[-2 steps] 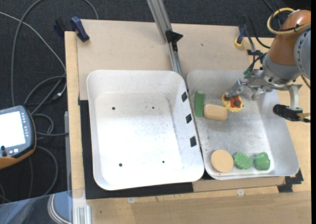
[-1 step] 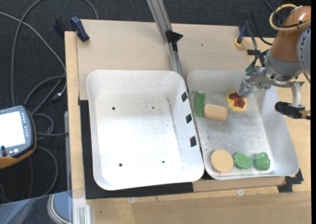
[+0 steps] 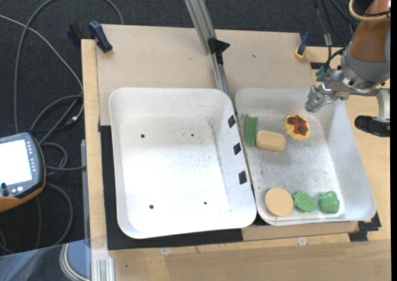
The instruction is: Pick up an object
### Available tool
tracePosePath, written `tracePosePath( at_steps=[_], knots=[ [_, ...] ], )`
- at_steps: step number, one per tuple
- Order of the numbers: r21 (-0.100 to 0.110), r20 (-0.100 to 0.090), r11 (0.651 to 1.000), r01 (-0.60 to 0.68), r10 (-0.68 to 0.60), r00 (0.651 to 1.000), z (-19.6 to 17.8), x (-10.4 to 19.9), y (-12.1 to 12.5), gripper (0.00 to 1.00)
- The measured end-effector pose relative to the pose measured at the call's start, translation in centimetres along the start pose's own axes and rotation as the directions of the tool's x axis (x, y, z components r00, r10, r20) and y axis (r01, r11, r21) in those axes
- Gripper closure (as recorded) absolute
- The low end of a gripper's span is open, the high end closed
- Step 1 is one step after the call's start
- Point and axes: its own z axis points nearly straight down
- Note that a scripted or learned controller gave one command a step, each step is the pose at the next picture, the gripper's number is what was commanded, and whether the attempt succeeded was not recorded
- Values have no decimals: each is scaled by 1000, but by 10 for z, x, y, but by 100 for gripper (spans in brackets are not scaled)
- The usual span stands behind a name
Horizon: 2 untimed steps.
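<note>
The gripper (image 3: 314, 101) hangs over the upper right part of the right bin (image 3: 347, 143), just up and right of a yellow and red toy (image 3: 297, 126); whether it is open or closed cannot be told, and nothing shows in its grasp. Left of that toy lies a tan block (image 3: 271, 141), touching a green block (image 3: 250, 130) that rests by the bin's left wall. Along the lower edge sit a tan disc (image 3: 279, 201), a green knobbly piece (image 3: 304, 201) and a green rounded piece (image 3: 329, 201), close together in a row. The left bin (image 3: 124, 112) lies beside it on the surface (image 3: 155, 56). A metal pole (image 3: 195, 7) slants down to the gap between the bins.
</note>
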Motion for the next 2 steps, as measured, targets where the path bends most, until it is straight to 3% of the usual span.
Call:
tracePosePath(
  at_steps=[2],
  knots=[
    [0, 0, 1000, -1, 1, 1000, -108, 6, 8, 100]
  ],
)
